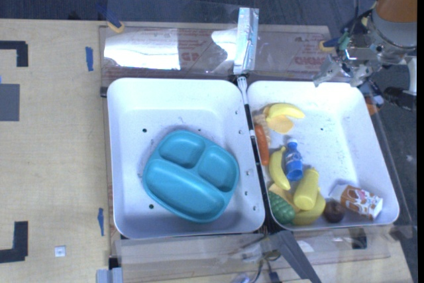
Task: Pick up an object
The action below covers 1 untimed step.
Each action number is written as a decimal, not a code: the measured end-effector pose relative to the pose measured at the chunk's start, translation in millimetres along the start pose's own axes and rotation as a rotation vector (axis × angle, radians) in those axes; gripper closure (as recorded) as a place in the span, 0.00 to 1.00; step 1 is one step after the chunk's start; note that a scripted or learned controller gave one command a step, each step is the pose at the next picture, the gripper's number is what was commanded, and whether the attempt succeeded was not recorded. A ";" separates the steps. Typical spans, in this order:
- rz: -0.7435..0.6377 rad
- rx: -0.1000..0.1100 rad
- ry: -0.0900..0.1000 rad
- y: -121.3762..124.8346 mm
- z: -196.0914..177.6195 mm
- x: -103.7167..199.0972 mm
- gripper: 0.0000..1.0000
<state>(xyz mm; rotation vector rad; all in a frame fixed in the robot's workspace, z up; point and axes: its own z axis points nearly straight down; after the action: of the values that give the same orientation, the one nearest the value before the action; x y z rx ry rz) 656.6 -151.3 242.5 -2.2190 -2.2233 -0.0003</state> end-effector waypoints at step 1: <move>-0.013 0.004 0.001 -68.7 147.1 52.2 0.00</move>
<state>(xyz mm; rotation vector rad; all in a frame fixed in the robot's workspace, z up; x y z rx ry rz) 587.8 -99.2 95.4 -2.2019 -2.2356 0.0028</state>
